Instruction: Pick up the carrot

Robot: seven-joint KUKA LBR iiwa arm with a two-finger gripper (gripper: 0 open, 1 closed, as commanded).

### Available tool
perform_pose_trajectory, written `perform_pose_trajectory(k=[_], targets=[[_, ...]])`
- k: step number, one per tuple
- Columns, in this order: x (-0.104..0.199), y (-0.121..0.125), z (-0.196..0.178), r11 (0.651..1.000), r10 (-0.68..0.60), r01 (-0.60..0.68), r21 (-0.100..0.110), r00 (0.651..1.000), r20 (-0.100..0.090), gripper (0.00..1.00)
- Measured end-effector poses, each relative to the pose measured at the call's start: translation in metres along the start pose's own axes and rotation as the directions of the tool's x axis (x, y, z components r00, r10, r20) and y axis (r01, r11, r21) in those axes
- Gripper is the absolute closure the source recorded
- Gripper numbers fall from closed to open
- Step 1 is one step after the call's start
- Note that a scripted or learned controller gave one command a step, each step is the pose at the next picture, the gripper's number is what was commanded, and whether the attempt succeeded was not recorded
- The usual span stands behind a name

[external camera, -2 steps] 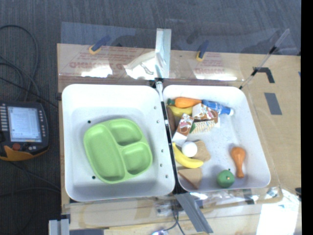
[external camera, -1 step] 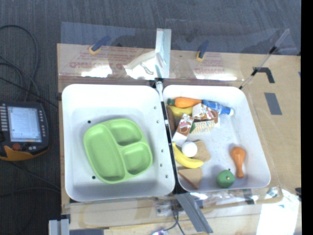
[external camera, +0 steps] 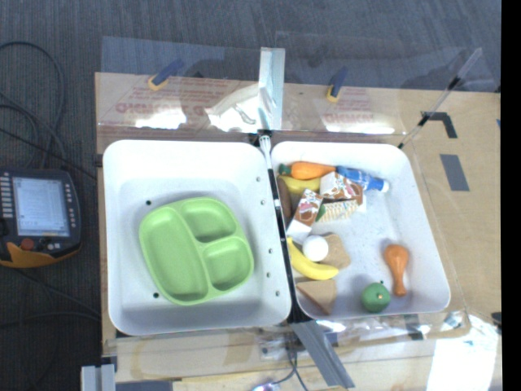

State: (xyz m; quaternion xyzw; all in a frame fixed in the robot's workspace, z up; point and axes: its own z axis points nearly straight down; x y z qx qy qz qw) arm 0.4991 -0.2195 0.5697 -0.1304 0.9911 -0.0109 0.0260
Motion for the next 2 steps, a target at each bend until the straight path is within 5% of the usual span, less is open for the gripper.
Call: perform_pose_trajectory(k=[2], targets=[[-0.005, 0.000, -0.021, 1.000, -0.002, 0.002, 0.007, 1.000, 0.011, 1.00]])
